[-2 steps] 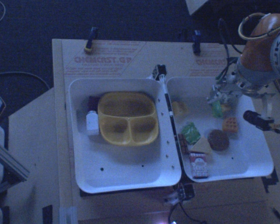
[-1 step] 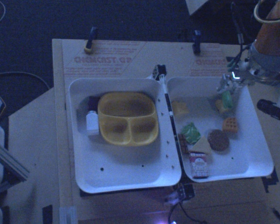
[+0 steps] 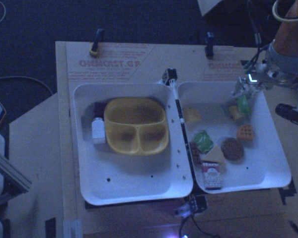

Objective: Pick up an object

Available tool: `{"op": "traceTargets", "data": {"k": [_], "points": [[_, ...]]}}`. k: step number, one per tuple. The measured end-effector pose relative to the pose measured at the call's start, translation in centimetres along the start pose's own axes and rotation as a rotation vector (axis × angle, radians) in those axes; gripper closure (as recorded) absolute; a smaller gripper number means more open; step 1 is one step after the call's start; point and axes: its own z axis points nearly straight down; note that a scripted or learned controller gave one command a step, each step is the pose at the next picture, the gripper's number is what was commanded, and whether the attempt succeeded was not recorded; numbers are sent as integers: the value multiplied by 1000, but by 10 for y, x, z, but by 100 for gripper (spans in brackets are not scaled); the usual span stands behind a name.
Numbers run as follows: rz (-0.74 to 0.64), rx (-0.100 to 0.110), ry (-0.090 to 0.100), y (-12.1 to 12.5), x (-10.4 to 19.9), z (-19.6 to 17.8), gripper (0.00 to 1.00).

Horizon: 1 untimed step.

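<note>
Dim bluish light covers a pale wooden bench point(image 3: 64, 133) seen from above, with dark floor beyond its far edge. Two shallow white bins sit side by side on it, touching along a shared middle rim.

Over the far right corner of the right bin point(image 3: 268, 170), the gripper point(image 3: 242, 94) hangs at the end of the grey arm point(image 3: 288, 38), which enters from the right with its orange band above. Just beneath and against the gripper lies a green object point(image 3: 244, 105), with a small yellow piece point(image 3: 234, 112) touching it on the left; the view is too dark to tell whether the green object sits between the fingers, or how the fingers stand. This pair lies close to the bin's far right wall, leaving little room on that side.

Nearer the camera, a waffle-like orange square point(image 3: 245, 132) rests apart, with a round brown disc point(image 3: 232, 149) just below it. Open white floor lies in the bin's middle. A tan square point(image 3: 191, 114) sits near the left wall. Lower down, a crumpled green item point(image 3: 204, 141), a pale wedge point(image 3: 214, 155) and a red and white packet point(image 3: 212, 176) crowd together by the left wall.

The left bin point(image 3: 134, 182) holds a yellow divided tray point(image 3: 136, 125) with a small white bottle point(image 3: 98, 130) beside its left edge. Two black clamps point(image 3: 209, 44) grip the bench's far edge.
</note>
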Motion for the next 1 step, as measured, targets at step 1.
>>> {"op": "traceTargets", "data": {"k": [1], "points": [[0,11,4,-45,30,9,100]]}}
